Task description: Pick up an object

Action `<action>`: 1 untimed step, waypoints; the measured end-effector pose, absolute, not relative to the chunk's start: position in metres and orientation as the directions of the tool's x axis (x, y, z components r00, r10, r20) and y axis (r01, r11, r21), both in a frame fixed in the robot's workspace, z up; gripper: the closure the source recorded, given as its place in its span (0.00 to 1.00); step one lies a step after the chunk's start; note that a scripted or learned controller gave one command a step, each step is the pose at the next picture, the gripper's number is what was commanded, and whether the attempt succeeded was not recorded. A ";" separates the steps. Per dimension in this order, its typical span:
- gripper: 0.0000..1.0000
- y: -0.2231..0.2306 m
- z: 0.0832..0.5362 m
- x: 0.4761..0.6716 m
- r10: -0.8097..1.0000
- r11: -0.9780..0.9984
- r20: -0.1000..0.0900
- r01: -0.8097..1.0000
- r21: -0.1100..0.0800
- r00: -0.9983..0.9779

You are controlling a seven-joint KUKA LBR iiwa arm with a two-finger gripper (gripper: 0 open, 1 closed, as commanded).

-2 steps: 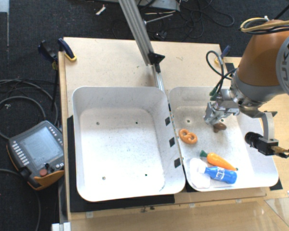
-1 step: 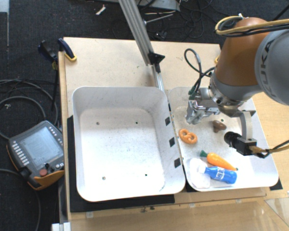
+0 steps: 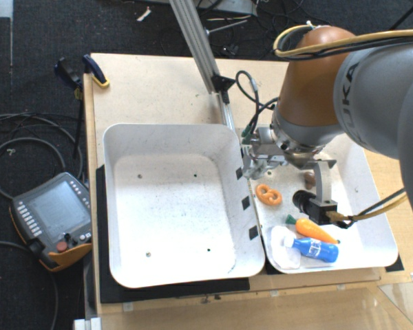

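The right bin (image 3: 372, 243) holds the loose objects. An orange pretzel-shaped toy (image 3: 267, 194) lies near the bin's left wall. Further forward are an orange carrot (image 3: 315, 230), a blue bottle (image 3: 318, 251) and a white piece (image 3: 283, 243), all close together at the front left corner. A small brown thing (image 3: 308, 179) lies partly hidden under the wrist. My gripper (image 3: 261, 165) hangs over the left edge of the right bin, just behind the pretzel. Nothing shows between its tips.
The left bin (image 3: 172, 205) sits beside the right one, and their walls meet under the gripper. An aluminium bar (image 3: 196, 36) slants across the back of the bench. A yellow-and-black clamp (image 3: 89, 71) is at the bench's far left corner.
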State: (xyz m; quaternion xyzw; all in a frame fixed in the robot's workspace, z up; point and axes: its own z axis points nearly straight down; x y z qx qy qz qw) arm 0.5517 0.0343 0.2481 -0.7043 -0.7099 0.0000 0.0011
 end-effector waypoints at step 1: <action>1.00 0.095 0.236 0.535 1.000 0.009 0.002 1.000 -0.003 -0.009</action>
